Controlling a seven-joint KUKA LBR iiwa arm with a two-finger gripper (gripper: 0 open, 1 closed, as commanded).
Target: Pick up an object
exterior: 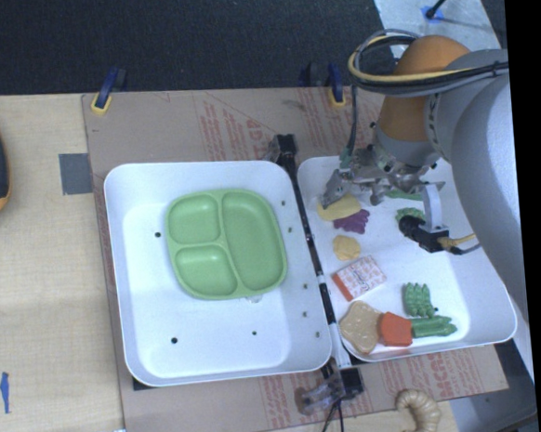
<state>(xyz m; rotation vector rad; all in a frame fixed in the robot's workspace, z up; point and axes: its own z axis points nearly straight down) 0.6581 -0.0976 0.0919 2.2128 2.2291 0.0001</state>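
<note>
The gripper point(372, 182) hangs low over the right bin point(488, 319) near the yellow piece point(335, 209), its grip impossible to tell, nothing visibly lifted yet.

Pincer point(373, 186) fingertips too small to read — arm point(489, 147) hides right bin point(485, 333) far corner.

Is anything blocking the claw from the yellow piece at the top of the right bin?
Nothing visible does. The claw hangs over the far end of the right bin, right beside the yellow piece. The purple piece lies against the yellow piece's near side, not between it and the claw.
</note>
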